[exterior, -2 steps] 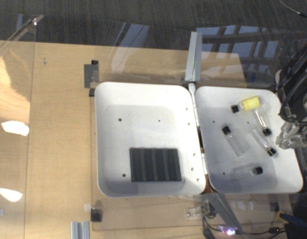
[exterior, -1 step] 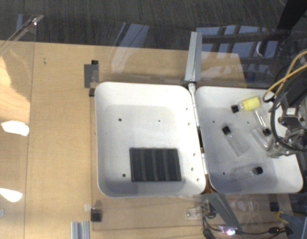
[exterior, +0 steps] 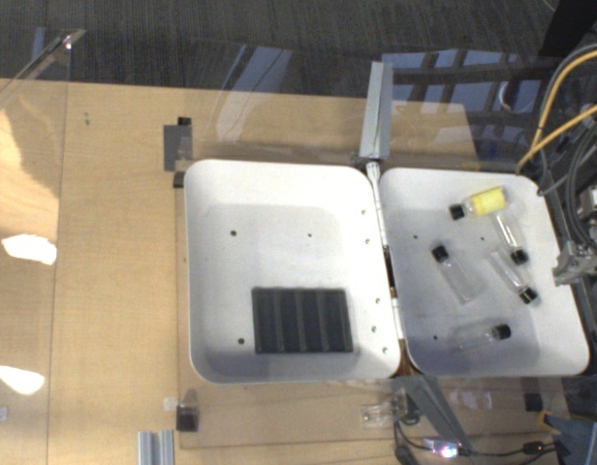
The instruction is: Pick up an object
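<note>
Yellow vial [exterior: 487,201] in right bin [exterior: 570,356] — clear vials [exterior: 456,277] beside it.

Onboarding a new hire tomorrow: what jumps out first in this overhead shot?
The dark ribbed tray in the left bin, sitting toward its near right corner, stands out against the white. In the right bin, a yellow vial lies near the far edge, among several clear vials with black caps scattered across the floor.
</note>
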